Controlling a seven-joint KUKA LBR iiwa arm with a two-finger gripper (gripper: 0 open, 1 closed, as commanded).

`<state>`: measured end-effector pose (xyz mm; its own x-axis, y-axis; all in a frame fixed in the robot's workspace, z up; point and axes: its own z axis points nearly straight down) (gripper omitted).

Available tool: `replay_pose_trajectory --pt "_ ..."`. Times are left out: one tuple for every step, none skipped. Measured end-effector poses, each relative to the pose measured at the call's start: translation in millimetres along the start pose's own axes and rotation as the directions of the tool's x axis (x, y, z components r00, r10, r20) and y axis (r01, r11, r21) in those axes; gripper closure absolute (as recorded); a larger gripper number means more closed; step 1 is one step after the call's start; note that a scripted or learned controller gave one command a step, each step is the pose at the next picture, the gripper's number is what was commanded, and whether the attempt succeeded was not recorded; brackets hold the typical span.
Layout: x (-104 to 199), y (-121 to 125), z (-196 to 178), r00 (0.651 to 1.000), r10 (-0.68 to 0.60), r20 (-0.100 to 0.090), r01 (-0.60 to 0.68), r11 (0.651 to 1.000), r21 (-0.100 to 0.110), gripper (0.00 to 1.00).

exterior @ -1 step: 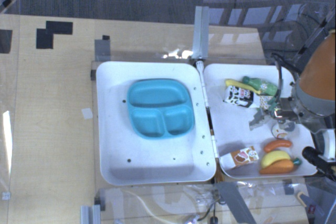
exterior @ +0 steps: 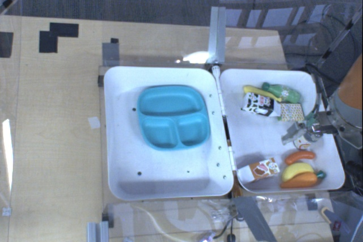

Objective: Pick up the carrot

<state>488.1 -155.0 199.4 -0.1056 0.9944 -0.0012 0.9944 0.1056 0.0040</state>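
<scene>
The carrot [exterior: 300,179] is orange with a small green top at its right end, lying flat and roughly level in the right bin's [exterior: 336,175] near right corner, touching the yellow banana [exterior: 297,169] just behind it

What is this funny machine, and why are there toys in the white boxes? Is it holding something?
It is a robot arm, seen by one camera looking down from above. The arm comes in from the right side of the picture. At its end is the tool, its pinching part, hanging over the right bin. I cannot tell if it holds anything.

The left bin has a blue tray with sections. The right bin has toy food: a carrot, a banana, a sausage, a green bottle and two small cartons. The robot's job is to pick up the carrot, which lies in the near corner.
</scene>
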Motion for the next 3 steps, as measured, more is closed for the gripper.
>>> replay_pose_trajectory --pt "58 10 109 0.998 0.069 0.002 -0.069 0.998 -0.012 0.0" --pt "28 21 109 0.996 -0.089 0.001 0.089 0.996 -0.011 0.0" --pt "63 11 109 0.997 -0.078 0.005 0.078 0.997 -0.014 0.0"
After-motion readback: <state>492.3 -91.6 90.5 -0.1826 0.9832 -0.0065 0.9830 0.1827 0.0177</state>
